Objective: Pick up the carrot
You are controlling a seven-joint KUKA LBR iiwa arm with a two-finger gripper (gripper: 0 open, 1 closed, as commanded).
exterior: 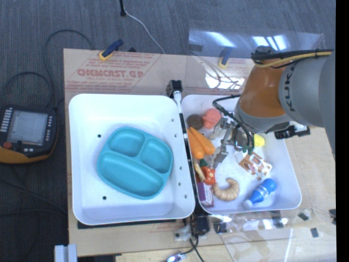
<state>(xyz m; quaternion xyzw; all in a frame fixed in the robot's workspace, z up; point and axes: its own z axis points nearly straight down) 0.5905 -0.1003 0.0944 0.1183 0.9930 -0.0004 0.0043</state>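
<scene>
The carrot (pixel 200 142) is orange with a green end and lies slantwise near the left wall of the right bin (pixel 289 187). My gripper (pixel 222 149) hangs just to its right, above the bin floor, fingers pointing down and left. The fingers look spread, with nothing between them. The carrot is close to the left fingertip but apart from it. The grey arm with its orange band (pixel 262 94) covers the bin's back right part.
Around the carrot lie a pink round item (pixel 211 117), a dark round item (pixel 195 122), a croissant (pixel 227 189), a blue bottle (pixel 260 192), a snack packet (pixel 255 166) and a yellow item (pixel 258 141). The left bin (pixel 82 119) holds a teal divided plate (pixel 135 161).
</scene>
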